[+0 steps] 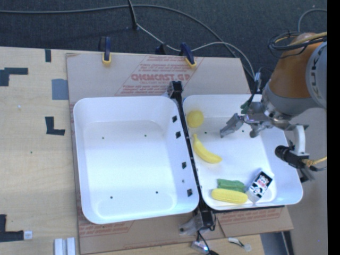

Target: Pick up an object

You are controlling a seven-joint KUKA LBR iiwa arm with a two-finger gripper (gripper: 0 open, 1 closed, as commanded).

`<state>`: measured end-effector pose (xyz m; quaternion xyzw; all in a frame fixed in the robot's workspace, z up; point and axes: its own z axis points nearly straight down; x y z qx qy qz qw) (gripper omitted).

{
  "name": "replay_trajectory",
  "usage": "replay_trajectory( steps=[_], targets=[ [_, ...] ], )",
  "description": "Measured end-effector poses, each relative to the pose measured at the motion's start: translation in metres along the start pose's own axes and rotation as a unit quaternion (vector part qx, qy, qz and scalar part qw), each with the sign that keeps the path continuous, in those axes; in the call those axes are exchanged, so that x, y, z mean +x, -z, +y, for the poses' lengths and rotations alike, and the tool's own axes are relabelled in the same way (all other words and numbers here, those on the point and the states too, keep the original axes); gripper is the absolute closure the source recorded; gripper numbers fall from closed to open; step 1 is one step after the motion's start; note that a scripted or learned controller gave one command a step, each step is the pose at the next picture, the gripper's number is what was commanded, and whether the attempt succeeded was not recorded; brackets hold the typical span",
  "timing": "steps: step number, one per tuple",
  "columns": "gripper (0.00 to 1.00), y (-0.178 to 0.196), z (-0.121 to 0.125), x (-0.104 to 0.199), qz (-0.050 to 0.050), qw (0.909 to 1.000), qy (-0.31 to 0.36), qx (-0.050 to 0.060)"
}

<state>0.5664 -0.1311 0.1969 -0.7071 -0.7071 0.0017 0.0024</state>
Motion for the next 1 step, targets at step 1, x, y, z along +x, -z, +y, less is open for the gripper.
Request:
replay_trajectory(
  steps=[1],
  targets=[
    [0.00,0.0025,0.0012,0.0000,0.000,1.0000,0.000,-0.003]
  ],
)
